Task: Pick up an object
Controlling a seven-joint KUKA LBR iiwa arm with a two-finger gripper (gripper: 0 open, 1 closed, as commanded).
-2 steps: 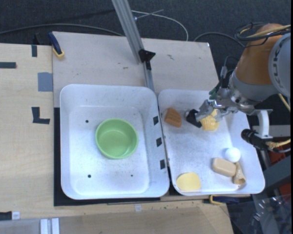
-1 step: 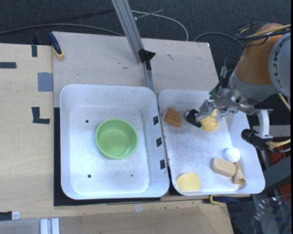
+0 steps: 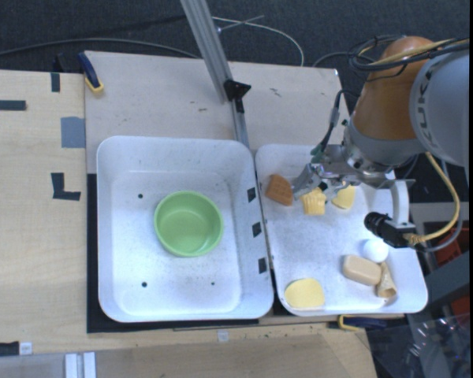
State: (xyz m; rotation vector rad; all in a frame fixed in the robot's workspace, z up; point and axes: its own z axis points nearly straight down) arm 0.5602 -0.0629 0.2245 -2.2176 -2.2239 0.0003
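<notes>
My gripper (image 3: pixel 318 184) hangs low over the back of the right bin (image 3: pixel 331 246), reaching in from the right, and it is open with nothing between its fingers. Just below it lies a small yellow chunk (image 3: pixel 314 204), and a second yellow piece (image 3: pixel 344 198) sits to its right. To the gripper's left, near the bin's left wall, rests an orange-brown block (image 3: pixel 279 189). Further forward lie a white ball (image 3: pixel 375 250), a tan block (image 3: pixel 362 270) and a yellow disc (image 3: pixel 304 294).
The left bin (image 3: pixel 126 282) holds a green bowl (image 3: pixel 188 223). A slanted metal pole (image 3: pixel 209 38) rises behind the bins. A small tan piece (image 3: pixel 387 287) lies in the right bin's front right corner. Cables trail beside the arm on the right.
</notes>
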